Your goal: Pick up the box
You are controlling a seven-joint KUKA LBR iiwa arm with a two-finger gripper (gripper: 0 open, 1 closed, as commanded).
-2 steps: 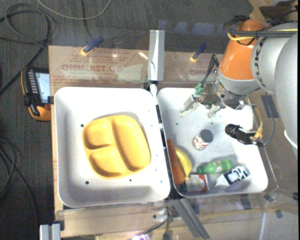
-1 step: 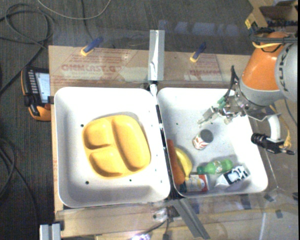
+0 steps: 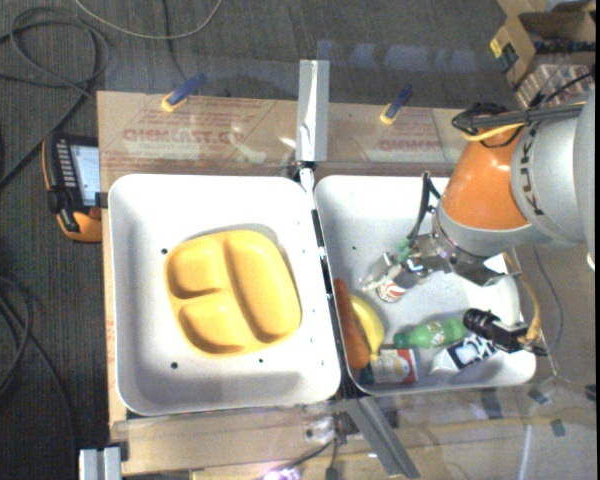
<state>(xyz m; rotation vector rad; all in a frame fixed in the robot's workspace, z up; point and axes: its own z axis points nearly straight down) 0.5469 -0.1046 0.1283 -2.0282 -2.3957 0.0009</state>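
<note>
From above, the grey arm with its orange band reaches in from the right over the right white bin [image 3: 360, 208]; its two-finger gripper [image 3: 408, 258] hangs low there, whether parted or closed I cannot tell. The small red-and-white box [image 3: 392, 366] lies at the bin's near edge, beside a green bottle [image 3: 432, 333]. The left white bin [image 3: 130, 268] holds a yellow sectioned tray [image 3: 235, 293]

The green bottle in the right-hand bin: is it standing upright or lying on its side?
Lying on its side. The green bottle stretches lengthwise across the floor of the right bin, near the front wall, beside a banana.
</note>
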